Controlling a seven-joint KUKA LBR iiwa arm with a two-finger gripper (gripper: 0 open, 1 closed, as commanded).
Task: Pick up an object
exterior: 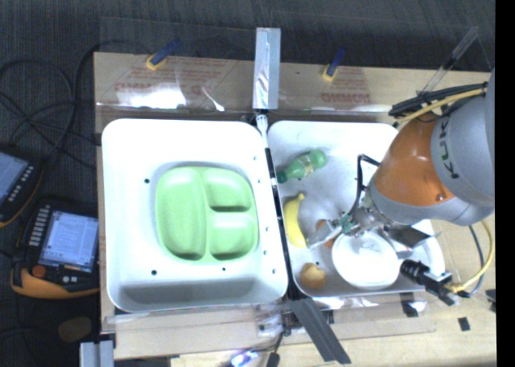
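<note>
White plastic bins sit side by side on the bench; the left bin [129, 196] holds a green divided tray [208, 212], and the right bin [338, 136] holds the loose pickable things. Toward the lower middle of the frame, along that bin's left wall, lies a yellow banana [294, 220], with a green bottle [302, 165] above it and a small brown object [312, 276] below. A white round dish [366, 259] rests at the bin's lower right.

The banana looks like the fair candidate: probably light, slightly soft and smooth-skinned, best pinched across its middle, though it lies close against the wall. The bottle would likely roll and slip. The dish is stiff, wide and shallow, hard to pinch except at the rim.

Reaching in from the right of the frame, the arm's orange band [410, 172] hangs over the right bin, and the gripper [348, 224] points down just beside the dish's upper-left rim. Whether its claw is open or closed cannot be told here.
</note>
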